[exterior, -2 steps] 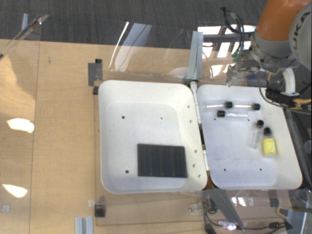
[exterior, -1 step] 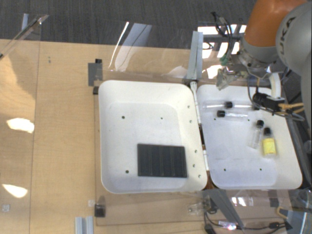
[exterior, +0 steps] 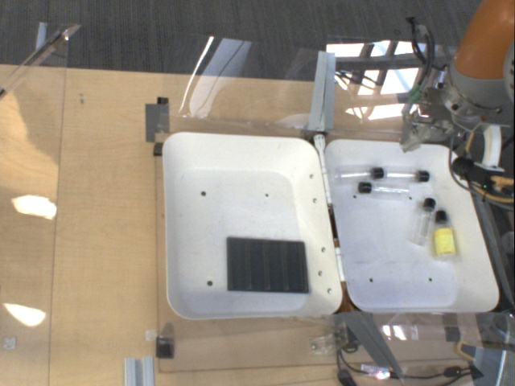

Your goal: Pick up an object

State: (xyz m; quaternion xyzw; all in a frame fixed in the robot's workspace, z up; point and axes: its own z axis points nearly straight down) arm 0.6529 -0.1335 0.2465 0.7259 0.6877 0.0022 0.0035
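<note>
So you've got the two white bins side by side on the worktop (exterior: 88, 215). The left bin (exterior: 185, 215) has a dark ribbed rectangular pad (exterior: 267, 265) lying flat near its front edge, a bit right of centre.

The right bin (exterior: 475, 288) is where the small stuff is. There are clear tubes with black caps: one long tube (exterior: 400, 174) lies crosswise near the back edge with a black cap at each end, a second tube (exterior: 380, 188) sits just in front of it with its cap at the left end, and a third tube (exterior: 424, 219) lies more or less front to back toward the right side, cap at the far end. Just beside that one, nearer the right edge, there's a small yellow piece (exterior: 444, 242).

Your arm (exterior: 483, 47) comes in at the back right corner, orange band showing, and the pincer (exterior: 415, 132) hangs over the back edge of the right bin, above the tubes and apart from them. Honestly I can't tell if it's open or closed from this angle, it's too cluttered with cables there. Nothing visibly in it.
</note>
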